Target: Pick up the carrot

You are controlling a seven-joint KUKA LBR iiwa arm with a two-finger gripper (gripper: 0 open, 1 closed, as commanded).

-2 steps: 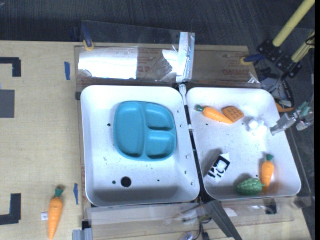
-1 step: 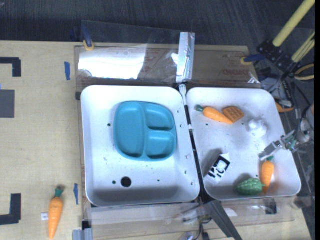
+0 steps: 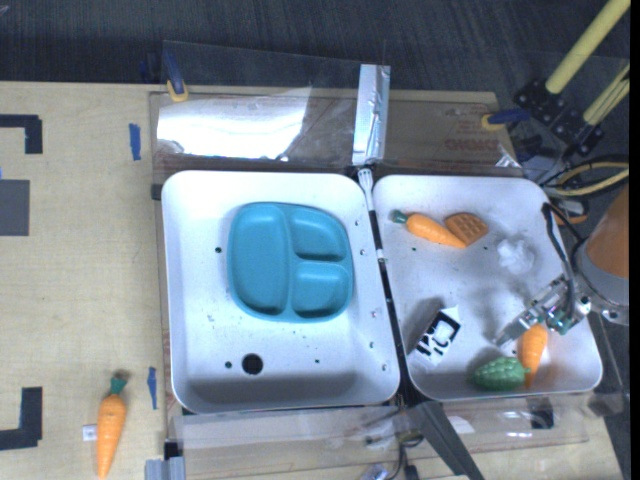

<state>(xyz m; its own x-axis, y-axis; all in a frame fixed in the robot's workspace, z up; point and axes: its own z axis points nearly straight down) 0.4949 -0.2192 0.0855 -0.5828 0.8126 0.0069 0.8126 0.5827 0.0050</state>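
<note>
Three orange carrot shapes to weigh against the claw (image 3: 541,317). Closest by far: a short carrot (image 3: 533,349) just beside the claw, on the side toward the front of the bench (image 3: 70,298), possibly touching it, long axis running from the claw toward that front edge. Touching or nearly touching a green lump (image 3: 499,373) at its lower end. Cannot tell whether the claw is apart, together, or clamped on that short carrot, since wiring and glare blur the tip.

Second: a longer carrot (image 3: 432,230) well apart from the claw, up and across toward the back, lying almost crosswise, leafy end pointing away from the claw, thick end next to a brown biscuit (image 3: 466,228).

Third: another carrot (image 3: 109,424) farthest from the claw, out on the bare bench, beyond the blue plate (image 3: 291,260).

Judged likeliest target: the short one, needing only a small drop with the claw set across its long axis.
</note>
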